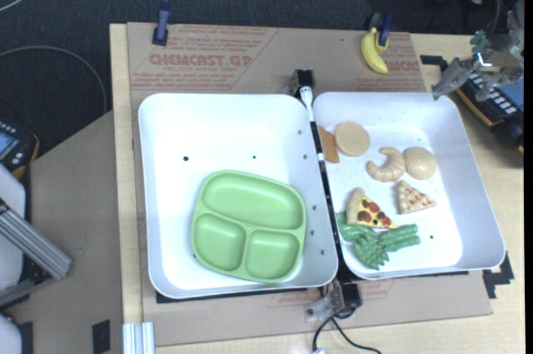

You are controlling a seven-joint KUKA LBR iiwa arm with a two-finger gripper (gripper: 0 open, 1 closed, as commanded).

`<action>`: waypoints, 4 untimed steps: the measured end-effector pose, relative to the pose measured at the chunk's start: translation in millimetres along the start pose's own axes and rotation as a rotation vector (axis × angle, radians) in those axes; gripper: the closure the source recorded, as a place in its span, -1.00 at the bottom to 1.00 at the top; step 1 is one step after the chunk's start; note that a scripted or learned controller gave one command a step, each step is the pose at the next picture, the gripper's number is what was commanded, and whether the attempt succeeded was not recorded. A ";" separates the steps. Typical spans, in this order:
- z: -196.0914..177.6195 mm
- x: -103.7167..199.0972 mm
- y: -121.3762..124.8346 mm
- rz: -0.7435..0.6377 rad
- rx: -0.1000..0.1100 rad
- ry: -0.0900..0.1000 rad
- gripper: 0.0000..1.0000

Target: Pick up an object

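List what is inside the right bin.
The right bin holds a round cracker, croissant, bread roll, two pizza slices and green beans. Whatever lies beneath the beans is covered.

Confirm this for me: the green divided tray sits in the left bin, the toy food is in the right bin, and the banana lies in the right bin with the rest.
Not quite. The camera view shows the banana outside the right bin, on the board beyond its far edge. The green divided tray does sit in the left bin, and the rest of the toy food is in the right bin.
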State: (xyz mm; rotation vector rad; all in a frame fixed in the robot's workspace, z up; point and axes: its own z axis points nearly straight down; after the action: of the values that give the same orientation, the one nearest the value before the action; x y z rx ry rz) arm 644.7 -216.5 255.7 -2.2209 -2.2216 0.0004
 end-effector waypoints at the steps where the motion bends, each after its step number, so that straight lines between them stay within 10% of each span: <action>1: -168.8 -8.4 -75.1 0.003 -0.012 -0.006 -1.00; 2: 103.3 -6.0 -108.4 0.002 0.015 0.006 -1.00; 3: 130.6 113.2 -169.0 -0.007 0.010 0.008 -1.00; 4: 169.6 120.2 -93.8 -0.004 -0.009 -0.001 -1.00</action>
State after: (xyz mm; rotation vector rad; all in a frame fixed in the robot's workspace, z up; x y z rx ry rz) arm 550.8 -96.3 86.1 -2.2222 -2.2308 -0.0081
